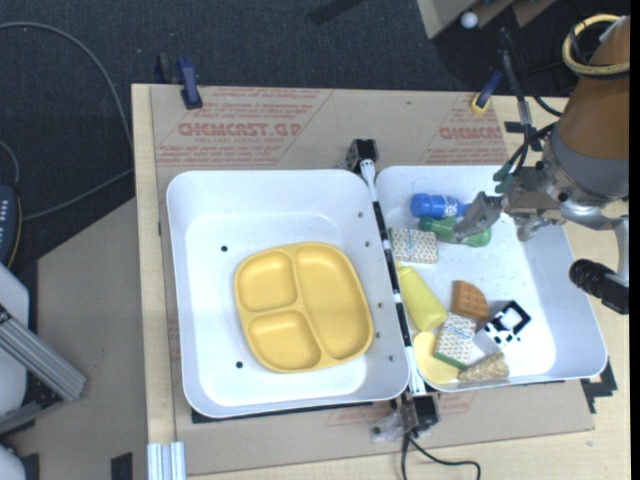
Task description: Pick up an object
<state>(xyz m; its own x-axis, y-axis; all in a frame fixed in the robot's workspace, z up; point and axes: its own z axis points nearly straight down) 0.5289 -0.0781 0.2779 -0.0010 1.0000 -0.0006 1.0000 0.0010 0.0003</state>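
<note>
Two shallow white bins sit side by side on a cardboard-topped bench. Over the right bin, the gripper reaches in from the right, its fingertips blurred against a green object, too small to identify; whether they grasp it is unclear. A blue bottle lies just beside, long axis left-right. A yellow divided tray rests in the left bin.

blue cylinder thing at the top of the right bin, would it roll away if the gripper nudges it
Probably. The blue cylinder looks rounded and lies on its side on the smooth bin floor, so a nudge may roll it. It looks small and likely light. The green object beside it might stop it.
</note>
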